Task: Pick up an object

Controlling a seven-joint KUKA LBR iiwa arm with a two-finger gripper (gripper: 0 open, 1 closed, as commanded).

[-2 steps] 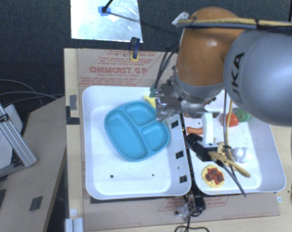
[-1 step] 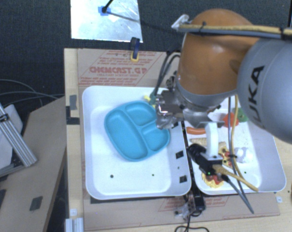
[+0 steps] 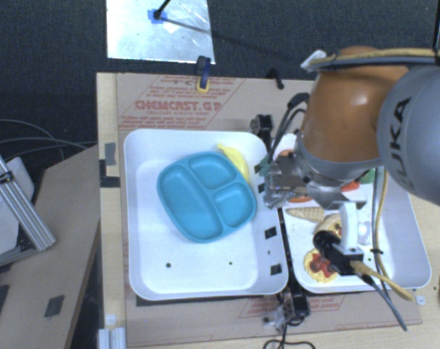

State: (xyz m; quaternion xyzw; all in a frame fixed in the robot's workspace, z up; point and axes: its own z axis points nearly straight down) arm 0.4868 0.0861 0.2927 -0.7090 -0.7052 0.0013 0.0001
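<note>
My gripper (image 3: 276, 186) hangs over the left edge of the right bin (image 3: 412, 264), close to the divider between the two bins, and the arm's bulky wrist hides much of that bin. Just below and right of it lies a tan cone-shaped toy (image 3: 307, 213). A round yellow toy with red spots (image 3: 318, 267) lies near the right bin's front edge. A small red and orange piece (image 3: 350, 186) peeks out from under the wrist. I see nothing held in the gripper.
The left bin (image 3: 154, 267) holds a blue divided plate (image 3: 205, 195), with a yellow banana (image 3: 236, 160) tucked behind its far right edge. Bare bin floor lies in front of the plate. A cardboard sheet (image 3: 176, 104) lies under both bins.
</note>
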